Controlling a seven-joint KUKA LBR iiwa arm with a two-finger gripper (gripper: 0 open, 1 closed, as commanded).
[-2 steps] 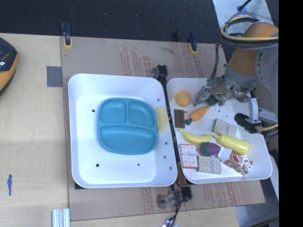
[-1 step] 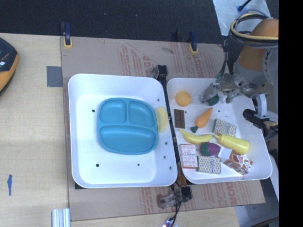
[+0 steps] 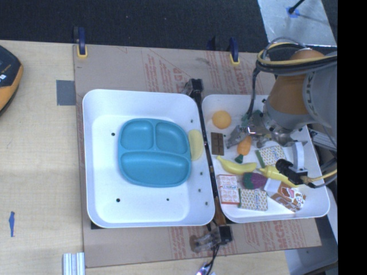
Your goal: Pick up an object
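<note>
Small orange carrot-shaped toy [image 3: 244, 146] in right white bin [image 3: 321, 208], beside yellow plastic banana [image 3: 236, 165]. Gripper [image 3: 248, 132] just above it; finger state impossible to tell. Blue divided plate [image 3: 155, 152] in left white bin [image 3: 97, 205].

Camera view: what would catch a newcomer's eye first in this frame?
The blue divided plate lies alone in the left bin. The right bin is crowded with small toys, among them an orange ball and a yellow banana, and the grey arm's gripper hangs above them.

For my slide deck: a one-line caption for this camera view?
Arm's gripper low over cluttered right bin; blue plate in left bin.
</note>
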